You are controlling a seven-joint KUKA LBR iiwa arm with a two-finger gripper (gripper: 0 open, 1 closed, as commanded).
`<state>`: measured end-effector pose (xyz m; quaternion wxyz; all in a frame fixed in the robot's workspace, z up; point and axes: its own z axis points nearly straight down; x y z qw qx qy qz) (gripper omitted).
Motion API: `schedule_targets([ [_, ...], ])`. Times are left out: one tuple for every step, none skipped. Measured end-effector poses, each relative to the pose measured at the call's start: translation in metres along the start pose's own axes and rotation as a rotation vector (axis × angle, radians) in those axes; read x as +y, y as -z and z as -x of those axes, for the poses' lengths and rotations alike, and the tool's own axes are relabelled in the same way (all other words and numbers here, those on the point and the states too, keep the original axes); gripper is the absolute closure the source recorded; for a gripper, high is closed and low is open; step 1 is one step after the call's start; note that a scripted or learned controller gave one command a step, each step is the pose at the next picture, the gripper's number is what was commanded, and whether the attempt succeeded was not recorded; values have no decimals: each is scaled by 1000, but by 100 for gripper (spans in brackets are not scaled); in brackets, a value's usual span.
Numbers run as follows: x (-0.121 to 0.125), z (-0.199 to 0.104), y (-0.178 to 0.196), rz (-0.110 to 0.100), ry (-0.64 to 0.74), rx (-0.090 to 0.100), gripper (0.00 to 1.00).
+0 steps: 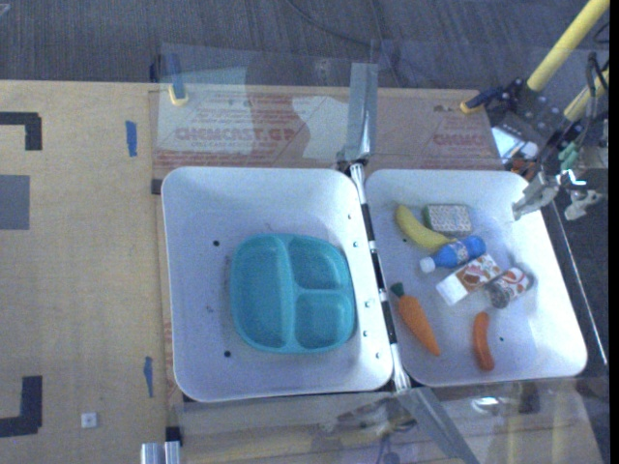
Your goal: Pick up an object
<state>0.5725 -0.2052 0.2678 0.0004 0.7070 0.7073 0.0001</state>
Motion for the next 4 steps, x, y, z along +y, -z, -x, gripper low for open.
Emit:
schedule_targets([
  [-21,-8,-166,1,-72,0,0],
  [-30,-7,-179,9,-9,-5,0],
  [-30,-5,-168,12,-12,-7,100],
  [-18,-24,-62,-1,-221,0,100],
])
